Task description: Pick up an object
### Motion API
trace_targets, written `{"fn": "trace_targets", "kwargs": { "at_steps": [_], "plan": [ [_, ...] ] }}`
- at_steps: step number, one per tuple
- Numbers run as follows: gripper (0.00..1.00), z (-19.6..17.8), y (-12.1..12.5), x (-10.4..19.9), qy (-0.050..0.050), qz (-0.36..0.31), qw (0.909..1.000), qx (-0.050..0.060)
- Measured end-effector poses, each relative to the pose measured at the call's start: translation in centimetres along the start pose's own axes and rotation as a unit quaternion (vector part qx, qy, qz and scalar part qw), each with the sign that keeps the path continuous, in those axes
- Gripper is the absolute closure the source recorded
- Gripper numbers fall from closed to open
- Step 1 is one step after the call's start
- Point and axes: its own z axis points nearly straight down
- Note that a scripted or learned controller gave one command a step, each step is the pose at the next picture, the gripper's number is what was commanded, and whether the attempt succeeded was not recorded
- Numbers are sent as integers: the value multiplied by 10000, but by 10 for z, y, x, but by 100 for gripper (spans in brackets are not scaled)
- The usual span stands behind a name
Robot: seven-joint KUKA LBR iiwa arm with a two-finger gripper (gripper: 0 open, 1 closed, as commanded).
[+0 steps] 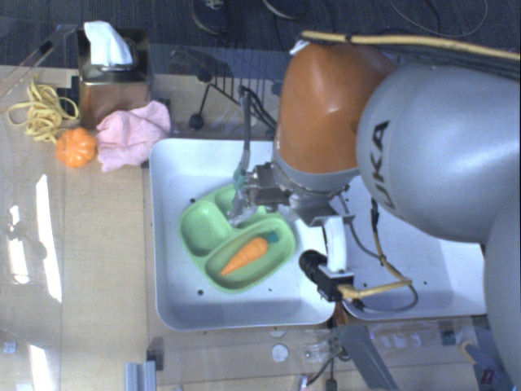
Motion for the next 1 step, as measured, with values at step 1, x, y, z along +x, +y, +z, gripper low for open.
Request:
{"fn": "trace_targets", "kwargs": {
  "at_steps": [1],
  "plan": [
    [0,155,-10,-48,0,-63,10000,18]
  ]
}}
